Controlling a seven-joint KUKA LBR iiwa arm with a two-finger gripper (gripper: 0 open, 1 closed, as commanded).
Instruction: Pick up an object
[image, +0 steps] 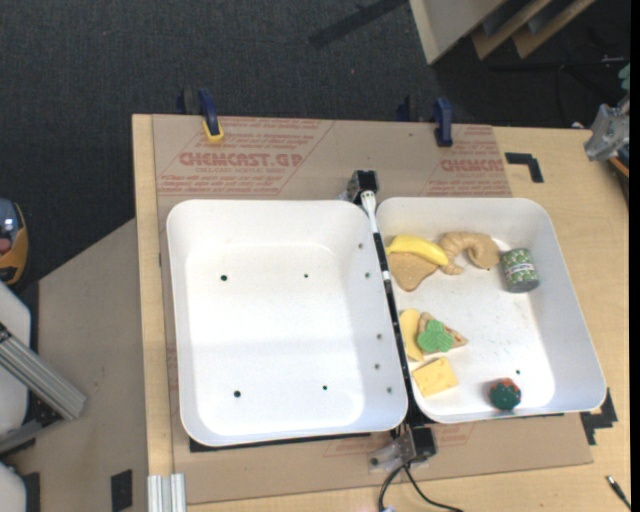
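The right bin holds several small objects. A yellow banana lies at its far left, over a brown flat piece. A tan croissant-like piece sits beside them. A green can stands near the far right wall. Nearer the front lie a slice with a green top, a yellow cheese block and a green and red ball.
The left bin shows its bare white floor. Both bins sit on a brown board held by two clamps at the back. A grey metal part pokes in at the right edge, above the bench.
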